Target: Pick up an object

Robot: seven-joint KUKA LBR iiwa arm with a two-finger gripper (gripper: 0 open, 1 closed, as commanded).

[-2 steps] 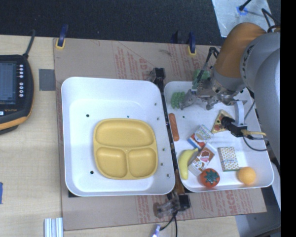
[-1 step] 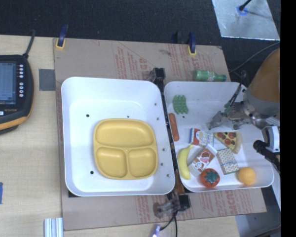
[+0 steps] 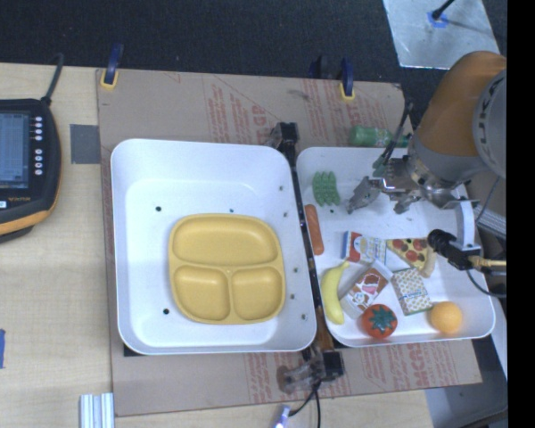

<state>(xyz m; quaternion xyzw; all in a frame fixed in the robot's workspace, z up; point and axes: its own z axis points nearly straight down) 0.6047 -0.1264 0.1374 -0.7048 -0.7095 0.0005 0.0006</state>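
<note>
The arm reaches in from the right of the frame, and its claw (image 3: 381,196) hangs over the upper part of the right bin (image 3: 481,330), its two fingers spread apart with nothing between them. This looks like the approach step: no object has been taken yet, and the claw seems to be above the bin floor rather than down among the things.

The candidates all lie in that right bin. A green ridged piece (image 3: 326,188) sits just left of the claw, the nearest thing to it. A sausage (image 3: 314,228) lies along the bin's left wall, a banana (image 3: 333,292) below it, then a tomato (image 3: 379,321) and an orange (image 3: 446,317) near the lower edge, with a pizza slice (image 3: 412,253) and small printed cartons (image 3: 366,248) in the middle.

The next move, in my judgement, calls for choosing one target, bringing the spread fingers down on either side of it, then closing.

The left bin (image 3: 134,239) holds a yellow divided tray (image 3: 225,267). The cartons' printing is too small to read, as is the screen of the handheld pendant (image 3: 13,168) on the tabletop (image 3: 45,328) at the left
</note>
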